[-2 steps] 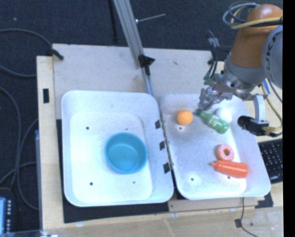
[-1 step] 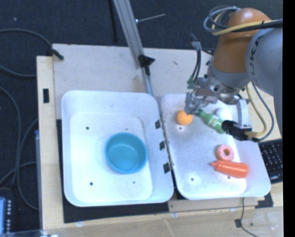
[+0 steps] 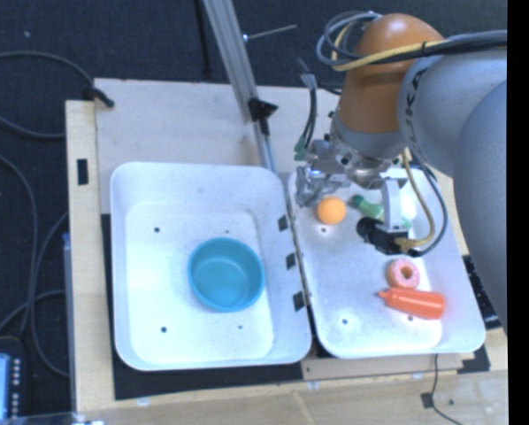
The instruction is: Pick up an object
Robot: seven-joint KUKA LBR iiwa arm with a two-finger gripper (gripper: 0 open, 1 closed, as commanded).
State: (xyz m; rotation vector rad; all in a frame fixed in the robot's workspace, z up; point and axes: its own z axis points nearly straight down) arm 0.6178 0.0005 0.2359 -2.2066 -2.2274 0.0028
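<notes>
My gripper (image 3: pixel 310 187) hangs over the far left corner of the right bin (image 3: pixel 353 326), close to the wall between the two bins. An orange ball (image 3: pixel 332 211) lies just below and to the right of it, apart from it. A pink ring-shaped doughnut (image 3: pixel 403 274) lies nearer the front, with an orange carrot-like piece (image 3: pixel 413 303) right in front of it. A small green thing (image 3: pixel 367 205) lies partly under the wrist.
The left bin (image 3: pixel 141 237) holds a blue bowl (image 3: pixel 226 274), upright, near its middle. A slanted metal rail (image 3: pixel 233 56) runs from the back of the bench down to the bins' far edge. The grey arm covers the right bin's far right side.
</notes>
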